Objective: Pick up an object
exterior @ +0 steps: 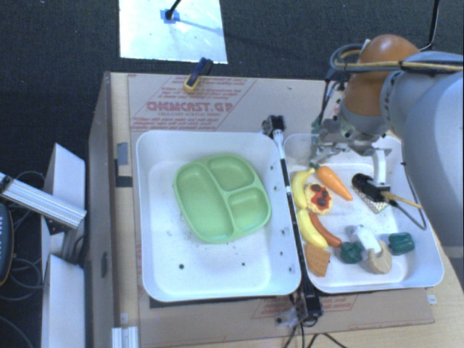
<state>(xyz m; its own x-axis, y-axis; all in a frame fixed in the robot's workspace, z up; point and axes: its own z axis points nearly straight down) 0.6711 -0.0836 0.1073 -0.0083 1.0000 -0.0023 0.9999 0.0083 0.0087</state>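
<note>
Closest to the tabletop's [188, 107] near edge, in the right bin [424, 263], lie an orange cracker [317, 259] by the bin's inner wall, a tan piece [379, 261] and a dark green piece [352, 252]. A second green piece [401, 243] lies just beside the tan piece, toward the tabletop's right edge, and a white piece [365, 235] rests between the two green ones. Just beyond the cracker, a sausage [328, 232] lies slantwise against a banana [309, 227] that runs along the inner wall. Farther in, a pizza slice [320, 197] sits between another banana [298, 185] and a carrot [335, 182], all three close together near the bin's middle.

The left bin [145, 194] carries a green divided plate [221, 198] around its middle.

The end effector [328, 149] hangs over the far end of the right bin, just beyond the carrot and the second banana. Whether it is spread or closed I cannot tell, and nothing is seen gripped in it. The arm [428, 114] comes in over the tabletop's right edge.

At the tabletop's far edge rests a small yellow and black tool [197, 75].
</note>
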